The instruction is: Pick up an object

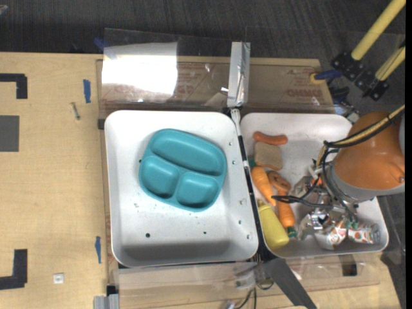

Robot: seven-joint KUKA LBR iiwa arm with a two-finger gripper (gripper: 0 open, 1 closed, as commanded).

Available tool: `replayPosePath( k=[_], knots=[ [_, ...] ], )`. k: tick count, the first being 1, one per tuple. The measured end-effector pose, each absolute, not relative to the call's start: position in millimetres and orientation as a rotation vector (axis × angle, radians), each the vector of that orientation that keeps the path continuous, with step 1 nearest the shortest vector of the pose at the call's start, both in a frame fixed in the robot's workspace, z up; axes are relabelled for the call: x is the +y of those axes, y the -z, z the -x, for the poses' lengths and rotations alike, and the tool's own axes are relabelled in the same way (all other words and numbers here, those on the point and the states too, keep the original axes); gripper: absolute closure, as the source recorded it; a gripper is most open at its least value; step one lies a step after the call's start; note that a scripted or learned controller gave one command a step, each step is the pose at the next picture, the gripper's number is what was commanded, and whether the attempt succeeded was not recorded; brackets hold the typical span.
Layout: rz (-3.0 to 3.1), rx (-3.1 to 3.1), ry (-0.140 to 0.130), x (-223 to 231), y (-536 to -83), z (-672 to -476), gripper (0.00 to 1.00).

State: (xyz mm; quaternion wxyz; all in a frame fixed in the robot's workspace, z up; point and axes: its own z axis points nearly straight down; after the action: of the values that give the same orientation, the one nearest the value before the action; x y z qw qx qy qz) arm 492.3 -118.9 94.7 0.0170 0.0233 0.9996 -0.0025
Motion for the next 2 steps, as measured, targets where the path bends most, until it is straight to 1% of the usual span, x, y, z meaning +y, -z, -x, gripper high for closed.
replayPosePath(
  k=[1,2],
  knots=[
    [-0.074,3.108,0.006,-118,-102,-491.6,1.00],
    [-0.217,3.120,0.001,-98,-255,-542.8,1.00]
  ],
)
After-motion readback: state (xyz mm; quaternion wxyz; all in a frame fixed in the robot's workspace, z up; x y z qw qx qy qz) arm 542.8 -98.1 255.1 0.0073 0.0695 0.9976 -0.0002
